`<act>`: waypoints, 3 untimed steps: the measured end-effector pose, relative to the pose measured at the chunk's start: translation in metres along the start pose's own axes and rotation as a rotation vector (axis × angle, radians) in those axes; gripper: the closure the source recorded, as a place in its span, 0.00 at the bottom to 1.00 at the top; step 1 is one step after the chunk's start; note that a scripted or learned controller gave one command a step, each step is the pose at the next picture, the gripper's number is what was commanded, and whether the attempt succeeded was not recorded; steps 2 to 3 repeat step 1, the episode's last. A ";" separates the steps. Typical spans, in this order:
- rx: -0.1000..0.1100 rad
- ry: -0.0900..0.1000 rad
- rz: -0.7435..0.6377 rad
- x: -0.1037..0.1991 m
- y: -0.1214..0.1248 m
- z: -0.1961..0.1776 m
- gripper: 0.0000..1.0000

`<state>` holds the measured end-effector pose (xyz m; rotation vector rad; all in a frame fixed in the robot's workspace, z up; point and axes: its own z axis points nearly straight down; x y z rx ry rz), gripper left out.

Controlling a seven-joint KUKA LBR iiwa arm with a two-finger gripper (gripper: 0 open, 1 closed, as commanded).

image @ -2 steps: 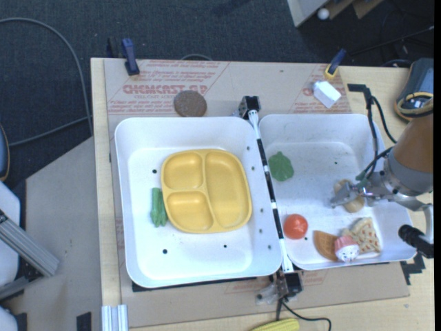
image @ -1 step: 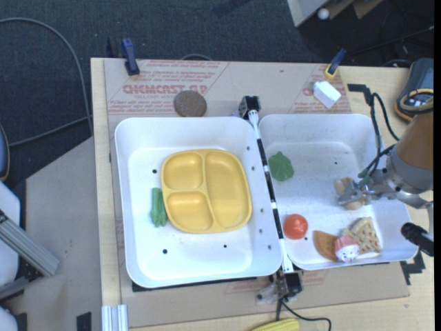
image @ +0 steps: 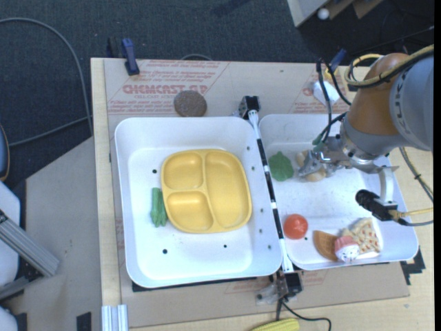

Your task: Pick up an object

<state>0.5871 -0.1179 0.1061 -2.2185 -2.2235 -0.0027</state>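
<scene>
the arm (image: 386, 109) is reaching in from the right, its grey body and orange band bending over the upper part of the right bin (image: 406, 243). the wrist is pointing down and toward the left, putting the gripper (image: 313, 163) low in the bin's upper left area. the gripper is sitting right at a small tan object (image: 310, 171), touching or nearly touching it; whether the gripper is wide, narrow or holding the object cannot be told from here, as the metal parts are blurring together.

the tan object is lying just right of a green leafy piece (image: 280, 166), near the divider between the bins. its shape is too small to give a long axis.

lower in the same bin, a red ball (image: 295, 226) is resting near the left wall. beside it, an orange wedge (image: 325, 243) is lying with its long axis running left to right, touching a pizza slice toy (image: 362, 238) at the bin's lower right.

in the left bin (image: 134, 185), a yellow divided plate (image: 205, 189) is sitting centrally, with a green pod (image: 158, 207) lying upright along its left edge. both bins are standing on the table (image: 103, 116).
</scene>
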 end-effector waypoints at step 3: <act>0.000 -0.001 0.001 0.078 0.014 -0.088 1.00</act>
